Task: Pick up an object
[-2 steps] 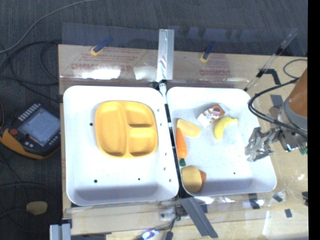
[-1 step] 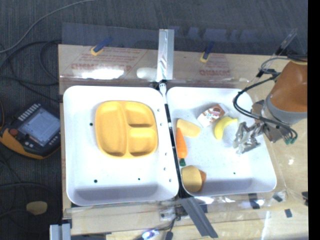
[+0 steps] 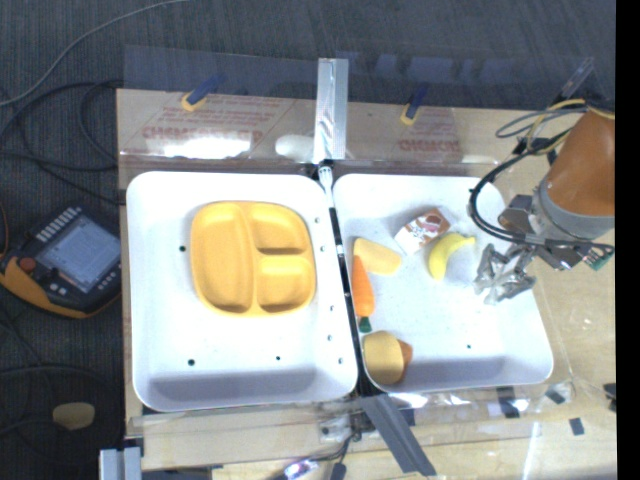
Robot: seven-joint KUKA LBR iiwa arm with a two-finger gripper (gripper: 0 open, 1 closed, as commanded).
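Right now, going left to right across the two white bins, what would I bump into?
Yellow divided tray → carrot → white packet → banana → gripper.

Yellow tray (image 3: pixel 252 258), orange carrot (image 3: pixel 362 286), yellow banana (image 3: pixel 447 253), white bins (image 3: pixel 150 368).

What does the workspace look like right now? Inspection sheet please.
Surface: two white bins side by side, left bin, right bin.
Job's things: in right bin, banana, carrot along the divider, yellow wedge, packet, brown-yellow piece in near corner.
Clutter: yellow tray in left bin.
End effector: low over right bin, right of banana, holding nothing seen.
Cables: black loops at the wrist; cables on floor at left.
Surroundings: pendant on floor, left.
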